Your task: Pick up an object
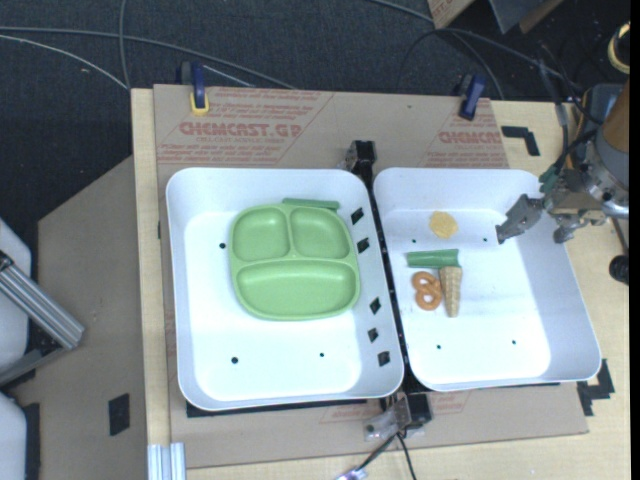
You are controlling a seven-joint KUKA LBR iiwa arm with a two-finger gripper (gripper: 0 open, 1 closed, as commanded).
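Camera view, starting at the left, shows a dark carpet crossed by thin cables, with a metal rail [38,298] angling in from the left edge. A brown board [250,118] printed with red lettering lies on the bench, held at its far edge by two blue clamps [199,86]. On it sit the two white bins, touching along their inner walls. In the left bin [200,358] a green plate [294,263] with three compartments lies flat, a little far of the middle, with a thin green strip [310,205] just beyond its far rim. The right bin [560,338] holds the small things, grouped in its left half: a round yellow piece [443,226] lies farthest, then a green stick [432,258] lies crosswise just nearer, and nearest are an orange pretzel [427,290] and a tan cone [452,290] side by side, the cone touching the stick's right end. Further right, the gripper [540,220] hangs over the far right part of this bin, well apart from the group, its fingers spread wide with nothing between them; one finger [516,218] slants toward the left. The grey arm behind it enters from the right edge, with wires looped about its wrist.
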